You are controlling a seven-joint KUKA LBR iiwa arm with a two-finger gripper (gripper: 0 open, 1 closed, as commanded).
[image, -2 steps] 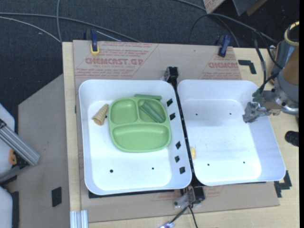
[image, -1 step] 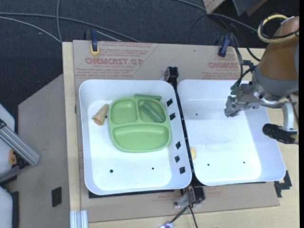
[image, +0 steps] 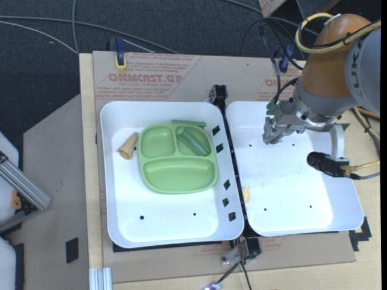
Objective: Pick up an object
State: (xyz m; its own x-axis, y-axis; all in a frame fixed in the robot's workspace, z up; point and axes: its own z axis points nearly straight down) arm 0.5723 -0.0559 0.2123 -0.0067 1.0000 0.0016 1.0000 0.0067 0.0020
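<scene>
Gripper (image: 273, 134) is hanging over the upper left part of the right bin (image: 302, 216), low above its white floor, and nothing is showing between its tips; whether it is parted or closed, I cannot tell from this slant. Everything worth picking is lying in the left bin (image: 163, 231), across the divider (image: 228, 162) where the two bins are meeting. So the coming move is turning on one direction: leftward in the camera's view, away from the arm's base.

Nearest to it is the green divided plate (image: 178, 162), sitting in the middle of that bin with a green pod-like piece (image: 195, 141) resting in its upper right compartment, long axis slanting from upper left to lower right. Beyond the plate, just beside its left rim, a small tan cone (image: 127, 145) is lying on the bin floor, its narrow end pointing down and left.
</scene>
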